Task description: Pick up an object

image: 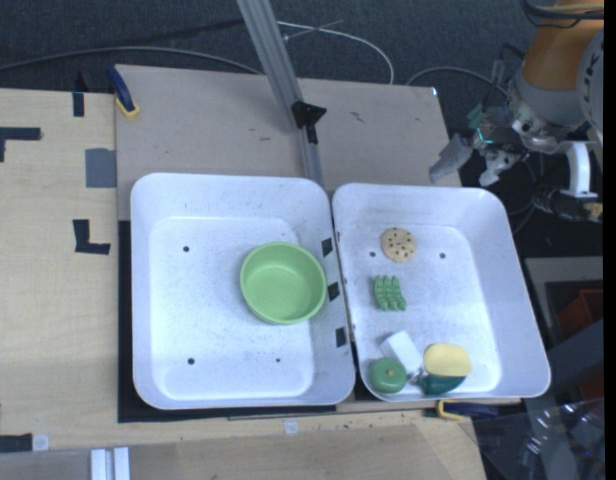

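Looking at my gripper (478,153), it hangs past the right bin's (508,268) far rim, nothing in it; can't tell its state. Nearest pick is the cookie (397,244), down-left of it, round, no long axis. The green ridged piece (389,293) beyond runs near-to-far.
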`<state>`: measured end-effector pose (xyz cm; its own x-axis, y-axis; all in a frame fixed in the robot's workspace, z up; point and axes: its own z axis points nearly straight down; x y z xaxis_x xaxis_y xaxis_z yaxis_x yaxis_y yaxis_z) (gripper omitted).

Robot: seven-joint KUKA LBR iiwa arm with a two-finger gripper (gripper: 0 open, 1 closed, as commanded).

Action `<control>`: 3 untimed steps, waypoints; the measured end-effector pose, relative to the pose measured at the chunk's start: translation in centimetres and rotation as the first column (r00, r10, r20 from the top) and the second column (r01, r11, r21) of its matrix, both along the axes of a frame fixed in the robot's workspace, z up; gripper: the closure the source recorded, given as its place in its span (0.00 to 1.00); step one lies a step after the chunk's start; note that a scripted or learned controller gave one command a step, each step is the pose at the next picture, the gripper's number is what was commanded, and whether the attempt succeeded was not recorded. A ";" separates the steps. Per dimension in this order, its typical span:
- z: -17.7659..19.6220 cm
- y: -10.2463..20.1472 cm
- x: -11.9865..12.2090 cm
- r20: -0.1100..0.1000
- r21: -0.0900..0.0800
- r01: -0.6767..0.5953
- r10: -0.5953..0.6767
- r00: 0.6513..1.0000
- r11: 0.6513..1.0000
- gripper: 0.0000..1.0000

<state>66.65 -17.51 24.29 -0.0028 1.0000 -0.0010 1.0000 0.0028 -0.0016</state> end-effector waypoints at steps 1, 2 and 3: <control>0.0 0.0 0.0 0.000 0.000 0.000 0.000 1.000 1.000 0.00; -5.9 0.9 0.3 -0.005 0.001 0.000 0.000 1.000 1.000 0.00; -12.5 1.1 0.4 -0.006 0.001 0.000 0.000 1.000 1.000 0.00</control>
<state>67.01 -16.41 11.83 -0.0028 1.0000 0.0004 1.0000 0.0028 -0.0081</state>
